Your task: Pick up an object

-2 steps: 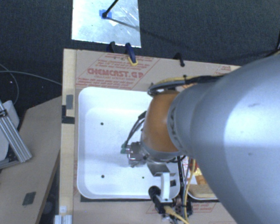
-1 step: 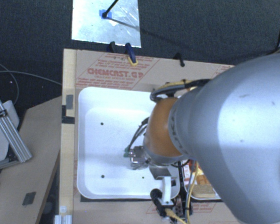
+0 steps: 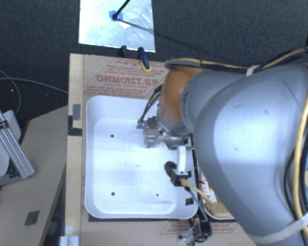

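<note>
Gripper point(image 3: 152, 137): a metal-grey block that hangs below the orange band point(image 3: 172, 97) of the arm point(image 3: 246, 141), over the back right part of the left bin point(image 3: 97, 158). From this slant you cannot tell whether it is spread or pressed together, nor whether it touches the bin's floor.

Left bin: shallow and white, with rounded corners. You can pick out a few small dark dots point(image 3: 112, 136) on its floor, well apart from one another.

Pale object point(image 3: 208, 193): the one loose thing you can make out, whitish with reddish marks. It peeps out under the arm's lower edge, just beyond the left bin's right rim and near the front corner. The arm hides most of it, so you cannot tell its shape or what it rests in. It lies apart from the gripper, to the front and right of it.

Cardboard sheet point(image 3: 125, 79): tan with red print, under the bin and showing as a border around it. A blue clamp point(image 3: 143, 58) sits at its back edge.

Surroundings: a shiny square sheet point(image 3: 116, 16) lies on the dark carpet point(image 3: 35, 29) behind the cardboard. A ribbed metal rail point(image 3: 9, 147) slants across a tan board point(image 3: 43, 154) at the left.
</note>
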`<state>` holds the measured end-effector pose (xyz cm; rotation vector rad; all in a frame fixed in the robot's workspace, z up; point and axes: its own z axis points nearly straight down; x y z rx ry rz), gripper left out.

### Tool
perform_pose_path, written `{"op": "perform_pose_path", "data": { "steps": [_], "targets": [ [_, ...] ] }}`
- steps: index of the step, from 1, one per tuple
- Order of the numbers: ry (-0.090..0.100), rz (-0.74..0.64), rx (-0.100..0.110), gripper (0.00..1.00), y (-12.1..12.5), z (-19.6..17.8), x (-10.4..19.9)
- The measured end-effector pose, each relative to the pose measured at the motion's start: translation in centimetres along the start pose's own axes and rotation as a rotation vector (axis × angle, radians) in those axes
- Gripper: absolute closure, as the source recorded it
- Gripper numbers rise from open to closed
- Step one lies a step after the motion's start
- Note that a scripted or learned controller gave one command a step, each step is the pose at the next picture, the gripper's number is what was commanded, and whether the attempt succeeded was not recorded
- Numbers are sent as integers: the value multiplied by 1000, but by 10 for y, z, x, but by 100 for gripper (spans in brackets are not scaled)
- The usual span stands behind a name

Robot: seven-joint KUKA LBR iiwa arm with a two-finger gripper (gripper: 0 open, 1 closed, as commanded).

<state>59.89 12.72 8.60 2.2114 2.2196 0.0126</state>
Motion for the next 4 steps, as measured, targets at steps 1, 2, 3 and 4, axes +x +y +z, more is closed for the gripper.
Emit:
{"op": "perform_pose_path", "data": {
  "steps": [1, 2, 3, 4],
  "targets": [
    [2, 1, 18, 100, -117, 1, 24],
    [-1, 6, 6, 100, -53, 0, -1],
    [1, -1, 0, 100, 59, 0, 2],
    [2, 2, 18, 100, -25, 2, 16]
  ]
}}
